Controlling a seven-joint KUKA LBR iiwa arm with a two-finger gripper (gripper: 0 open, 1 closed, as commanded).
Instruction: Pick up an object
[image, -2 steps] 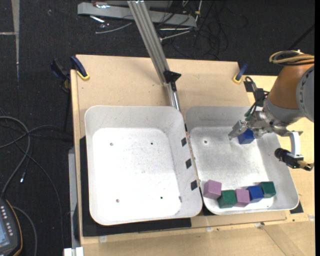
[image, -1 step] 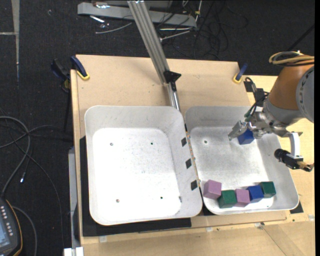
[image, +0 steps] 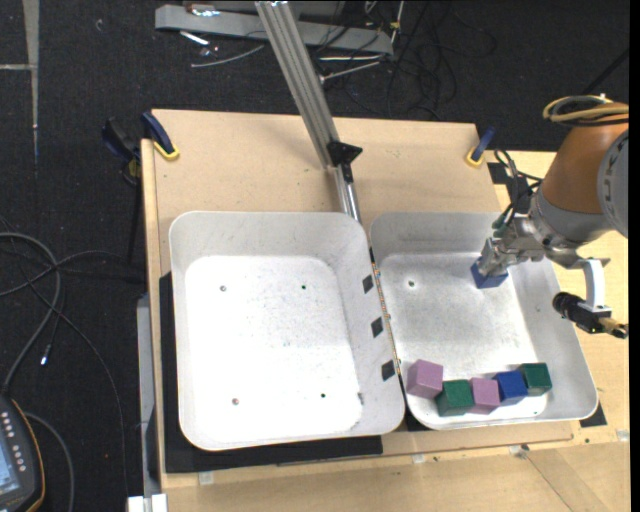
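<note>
Hovering low over the right bin (image: 560, 330), the gripper (image: 493, 264) sits directly atop a blue block (image: 489, 279) near the bin's back. Whether it's clamped, I can't tell. Five more blocks (image: 478, 388) line the front wall.

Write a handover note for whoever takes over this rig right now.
End effector: low in the right bin, at a blue block; grip unconfirmed.
Other blocks sit along the right bin's near edge: purple block, green block, pink block, another blue block, dark green block.
Done: nothing visibly lifted.
Left: secure and lift a block.
</note>
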